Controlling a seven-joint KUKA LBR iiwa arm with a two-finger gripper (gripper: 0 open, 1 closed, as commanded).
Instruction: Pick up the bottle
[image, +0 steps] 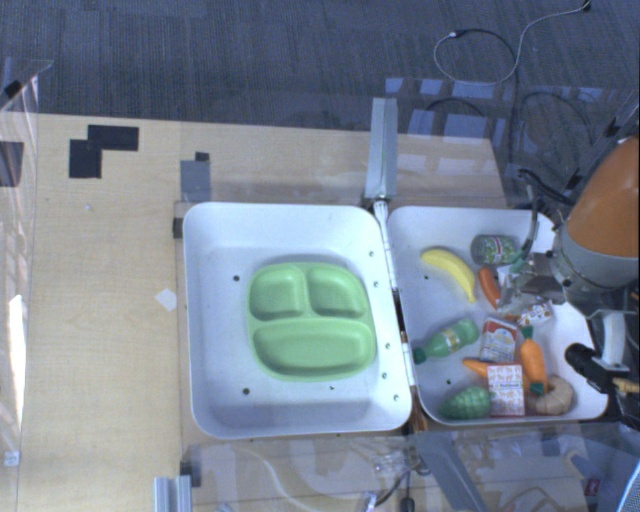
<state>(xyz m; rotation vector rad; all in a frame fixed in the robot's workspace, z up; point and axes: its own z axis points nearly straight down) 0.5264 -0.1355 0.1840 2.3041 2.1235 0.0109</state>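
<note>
**Bottle lay loose in the right bin while the tool hung above the bin's far side**

The green bottle (447, 340) lay on its side on the floor of the right bin (404, 300), near that bin's left wall, its cap end pointing toward the green divided plate (311, 320) in the left bin (215, 260). Nothing gripped it. A yellow banana (449, 271) lay beyond it, well apart. To its right sat a small red-and-white carton (498, 341), a carrot (532, 362) and a second carton (506, 389); a green bumpy fruit (466, 403) lay in front of it.

The arm (606, 215) came in from the right, and its tool (522, 285) hovered over the far right part of the bin, beside a grey-green can (494, 248) and an orange item (488, 285). The tool was small and cluttered in the view, so whether it was apart or together could not be told.
</note>
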